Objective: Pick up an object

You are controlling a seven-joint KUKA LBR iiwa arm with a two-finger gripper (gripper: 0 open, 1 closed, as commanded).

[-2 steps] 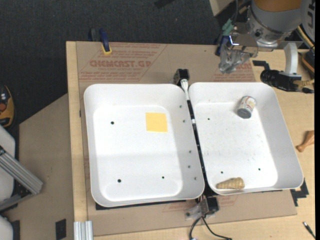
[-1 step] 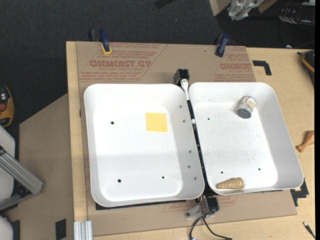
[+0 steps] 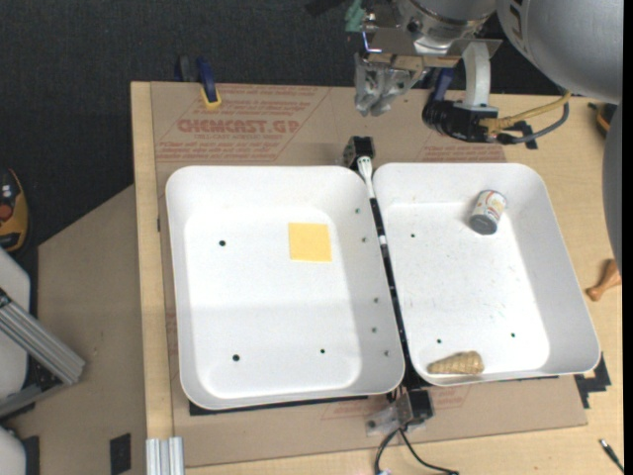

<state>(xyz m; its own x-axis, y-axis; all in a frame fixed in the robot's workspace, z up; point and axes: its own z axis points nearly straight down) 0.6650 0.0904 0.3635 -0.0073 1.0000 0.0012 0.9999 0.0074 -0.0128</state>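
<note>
Overhead view of bench w/ two white bins side by side on a brown board. The arm [image 3: 564, 18] enters at approx. 1 o'clock and is cut off by the top and right edges; only the grey housing and part of the orange band show. The gripper [image 3: 379, 95] hangs at 12 o'clock above the board, beyond the far rims of both bins; its fingers merge into a blurred grey mass, so how far they stand apart, and whether anything sits between them, cannot be told. Cables and a black fitting trail beside the wrist; detail is hard to make out. Red print on the board [image 3: 247, 117] reads roughly "CHEMCAST GP"; smaller lines under it are illegible, and a second printed patch at 1 o'clock is partly hidden by cables. Left bin [image 3: 188, 295]: one flat yellow square [image 3: 310, 242], slightly toward 12 o'clock of the bin's middle. Right bin [image 3: 564, 295]: a small can [image 3: 487, 211] lying tilted at the bin's 1 o'clock, label unreadable; a tan cone-shaped item [image 3: 455, 364] at 7 o'clock, touching the near rim. All three objects lie well apart from the gripper. A blue-and-yellow clamp [image 3: 206, 82] grips the board's far edge at 11 o'clock.
</note>
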